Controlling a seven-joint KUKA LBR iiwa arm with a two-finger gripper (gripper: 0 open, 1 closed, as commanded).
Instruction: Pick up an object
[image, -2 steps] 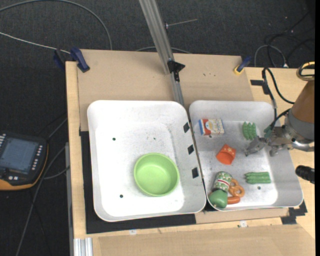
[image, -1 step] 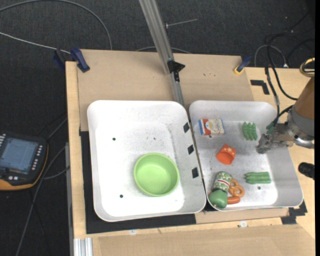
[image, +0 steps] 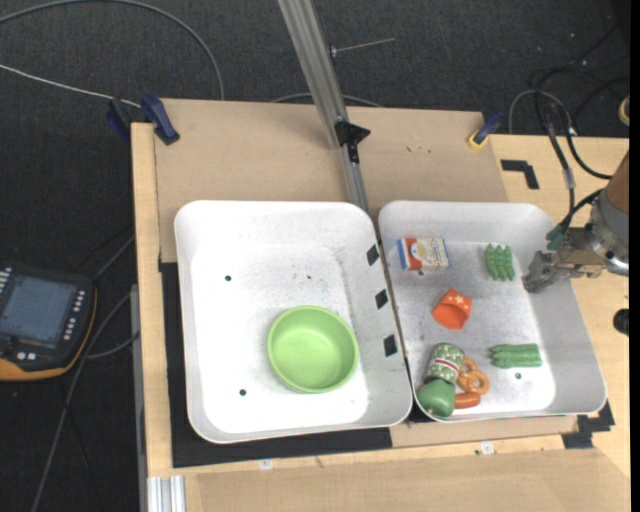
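Dark carpet surrounds a pale wooden table (image: 270, 140) that carries two shallow white bins side by side. Blue clamps hold the table's far corners, a metal rail (image: 325, 85) runs down from the top toward the seam between the bins, and a handheld control pendant (image: 40, 320) lies on the floor at the left.

The left bin (image: 260, 240) holds a single light green bowl (image: 313, 348), upright, in its near right part.

The right bin (image: 560, 350) holds the small things. A white, red and blue carton (image: 421, 254) lies near the far left corner. A small ribbed green piece (image: 499, 262) sits toward the far right. An orange cup (image: 452, 309) lies tipped on its side near the middle. A second ribbed green piece (image: 516, 355) lies flat near the right wall. At the near left corner a green patterned mug (image: 440, 380) lies on its side, touching an orange pretzel-like ring (image: 470, 385).

The gripper (image: 540, 272) comes in from the right, over the right bin's far right edge, just beside the small ribbed green piece but apart from it. Nothing shows between its jaws; whether they are spread or closed cannot be told from this angle.
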